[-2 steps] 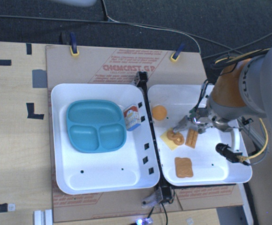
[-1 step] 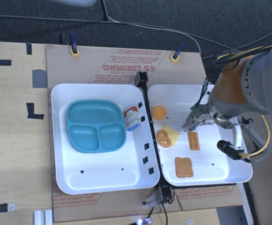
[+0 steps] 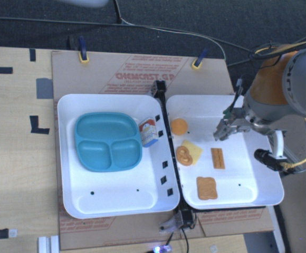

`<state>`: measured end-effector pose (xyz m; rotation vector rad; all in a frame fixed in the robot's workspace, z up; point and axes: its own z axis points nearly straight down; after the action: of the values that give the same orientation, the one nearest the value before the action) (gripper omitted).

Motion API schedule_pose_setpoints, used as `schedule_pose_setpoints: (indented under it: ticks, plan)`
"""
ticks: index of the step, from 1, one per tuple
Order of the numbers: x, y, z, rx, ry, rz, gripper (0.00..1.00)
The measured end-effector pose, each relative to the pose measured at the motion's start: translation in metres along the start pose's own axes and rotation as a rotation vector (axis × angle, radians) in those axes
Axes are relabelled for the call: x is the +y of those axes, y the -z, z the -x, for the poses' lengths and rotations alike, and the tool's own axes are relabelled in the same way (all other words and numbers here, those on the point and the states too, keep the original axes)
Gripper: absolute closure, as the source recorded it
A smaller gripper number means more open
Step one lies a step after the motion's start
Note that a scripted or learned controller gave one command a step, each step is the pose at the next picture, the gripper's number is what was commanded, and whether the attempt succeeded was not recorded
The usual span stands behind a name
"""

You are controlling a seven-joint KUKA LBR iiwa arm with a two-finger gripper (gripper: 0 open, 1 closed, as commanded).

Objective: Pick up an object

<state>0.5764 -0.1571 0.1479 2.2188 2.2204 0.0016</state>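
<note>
In the right bin (image 3: pixel 258 194) lie an orange ball (image 3: pixel 179 126), a pretzel (image 3: pixel 184 155) on a yellow slice (image 3: pixel 193 151), a thin brown cracker (image 3: pixel 217 158) and a slice of toast (image 3: pixel 206 188). My gripper (image 3: pixel 221 133) hangs over the right bin's upper middle, above and just right of the cracker, to the right of the orange ball. Nothing shows between its fingers. The left bin (image 3: pixel 111 202) holds a blue divided plate (image 3: pixel 108 141) and a small white carton (image 3: pixel 148 132) leaning by the plate's right rim.
The two bins sit side by side on a cardboard sheet (image 3: pixel 142 73) held by clamps (image 3: pixel 83 52). A black cable (image 3: pixel 158 28) runs across the back. The grey arm with its orange band (image 3: pixel 271 80) covers the right bin's upper right corner.
</note>
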Motion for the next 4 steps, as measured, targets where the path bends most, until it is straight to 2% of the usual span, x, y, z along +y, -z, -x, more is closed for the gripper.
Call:
schedule_pose_setpoints:
  ticks: [1,2,4]
  plan:
    - [-0.005,0.061,0.003,0.000,0.000,0.002,1.00]
    - [-0.005,0.068,0.003,0.001,0.000,-0.003,1.00]
    - [-0.011,0.083,-0.098,0.003,0.007,-0.003,1.00]
